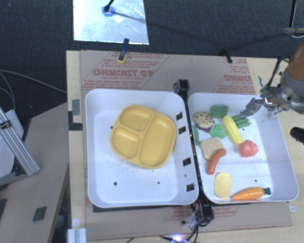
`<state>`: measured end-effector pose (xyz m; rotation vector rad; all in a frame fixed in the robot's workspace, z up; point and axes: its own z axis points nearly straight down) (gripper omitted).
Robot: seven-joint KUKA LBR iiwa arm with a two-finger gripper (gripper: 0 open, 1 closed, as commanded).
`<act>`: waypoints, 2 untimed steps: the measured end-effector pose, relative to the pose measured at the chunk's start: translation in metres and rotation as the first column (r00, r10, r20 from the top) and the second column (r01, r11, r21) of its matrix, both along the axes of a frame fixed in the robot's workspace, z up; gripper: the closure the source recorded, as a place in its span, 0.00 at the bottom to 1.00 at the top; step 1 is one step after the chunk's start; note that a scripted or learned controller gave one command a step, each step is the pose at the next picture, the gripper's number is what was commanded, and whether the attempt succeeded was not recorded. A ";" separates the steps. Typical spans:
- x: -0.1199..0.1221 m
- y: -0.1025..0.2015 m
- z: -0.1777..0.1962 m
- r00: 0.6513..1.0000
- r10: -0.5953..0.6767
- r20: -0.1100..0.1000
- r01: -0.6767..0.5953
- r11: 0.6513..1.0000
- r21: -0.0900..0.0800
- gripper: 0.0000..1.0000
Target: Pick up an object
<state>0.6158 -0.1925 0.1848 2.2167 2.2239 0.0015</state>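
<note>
The right bin [283, 161] holds several toy foods. Among them are a chocolate-chip cookie [203, 119], a yellow corn cob [232, 129], green vegetable pieces [219, 111], a slice of bread [211, 147], a sausage [216, 161], a red fruit [248, 148], a pale yellow piece [222, 184] and a carrot [248, 193]. My gripper [250, 109] hangs over the bin's far right part, just right of the corn cob's upper end and the green pieces. Nothing visibly sits in it.
In the left bin [99, 186] lies a yellow divided plate [143, 135]. A black hinge strip [188, 135] runs between the bins. The arm's grey body [299, 85] enters at the right, above the right bin's far corner.
</note>
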 end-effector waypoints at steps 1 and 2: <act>0.027 0.037 -0.091 1.000 0.005 0.004 -0.005 1.000 -0.004 0.00; 0.030 0.034 -0.072 1.000 0.004 0.016 -0.004 1.000 -0.007 1.00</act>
